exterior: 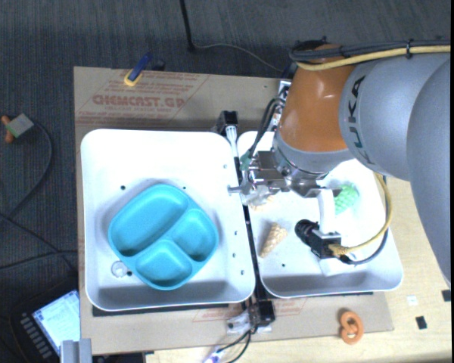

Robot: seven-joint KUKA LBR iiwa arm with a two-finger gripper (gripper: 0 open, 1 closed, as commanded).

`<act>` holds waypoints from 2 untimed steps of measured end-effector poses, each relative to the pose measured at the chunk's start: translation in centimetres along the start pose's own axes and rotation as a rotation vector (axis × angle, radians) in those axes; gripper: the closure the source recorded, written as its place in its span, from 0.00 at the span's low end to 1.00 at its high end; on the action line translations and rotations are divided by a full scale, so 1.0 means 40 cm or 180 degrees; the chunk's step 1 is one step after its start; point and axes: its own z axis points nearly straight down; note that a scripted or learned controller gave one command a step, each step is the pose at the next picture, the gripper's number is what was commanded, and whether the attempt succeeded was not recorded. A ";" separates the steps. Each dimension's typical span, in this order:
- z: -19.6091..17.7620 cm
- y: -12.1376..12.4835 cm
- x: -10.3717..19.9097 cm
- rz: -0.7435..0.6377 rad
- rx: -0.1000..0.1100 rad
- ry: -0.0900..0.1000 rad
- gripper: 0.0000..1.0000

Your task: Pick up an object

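With gripper [256, 190] over the right bin's [340, 282] left edge, open or closed impossible to tell, and the cone [272, 238] just frontward of it near that same edge, shift over the cone, descend straight, close gently, clear of that edge.

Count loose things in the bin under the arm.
2: a tan cone-shaped piece near the bin's left wall, a green thing partly behind the arm, which may hide more.

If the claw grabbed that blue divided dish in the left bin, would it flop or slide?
The blue dish looks moulded, so it is probably stiff. Its glossy surface may be slippery. Wide and shallow, it likely won't roll or tip.
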 end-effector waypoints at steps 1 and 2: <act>0.132 0.170 -0.013 0.0006 0.0000 -0.0007 1.00; -0.032 0.338 0.153 -0.0002 -0.0013 -0.0001 1.00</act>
